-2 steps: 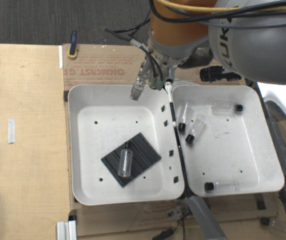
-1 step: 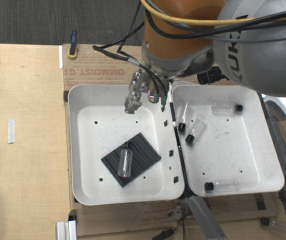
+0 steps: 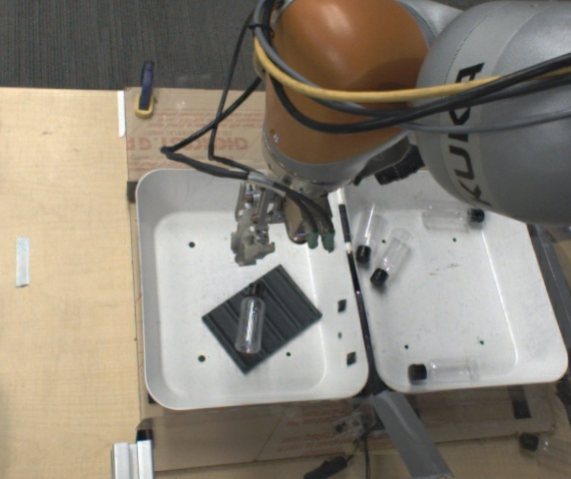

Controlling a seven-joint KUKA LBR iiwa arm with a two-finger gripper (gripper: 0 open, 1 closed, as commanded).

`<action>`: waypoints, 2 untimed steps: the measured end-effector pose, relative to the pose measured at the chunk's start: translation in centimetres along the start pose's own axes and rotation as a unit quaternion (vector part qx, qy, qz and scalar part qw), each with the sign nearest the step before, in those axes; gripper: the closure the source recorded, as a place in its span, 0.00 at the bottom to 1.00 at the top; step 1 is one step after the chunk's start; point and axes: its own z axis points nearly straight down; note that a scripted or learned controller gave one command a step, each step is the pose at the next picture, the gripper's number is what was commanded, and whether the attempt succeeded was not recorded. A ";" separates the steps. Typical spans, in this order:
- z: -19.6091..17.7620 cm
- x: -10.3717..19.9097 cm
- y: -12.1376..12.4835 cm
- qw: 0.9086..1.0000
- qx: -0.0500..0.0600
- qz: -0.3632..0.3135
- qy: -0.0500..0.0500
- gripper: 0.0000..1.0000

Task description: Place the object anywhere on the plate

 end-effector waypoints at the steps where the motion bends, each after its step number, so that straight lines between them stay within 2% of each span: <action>1: 5.8 -8.1 1.3 0.995 -0.001 -0.101 -0.002 1.00; 2: 1.0 -8.8 1.2 0.986 -0.001 -0.167 -0.002 1.00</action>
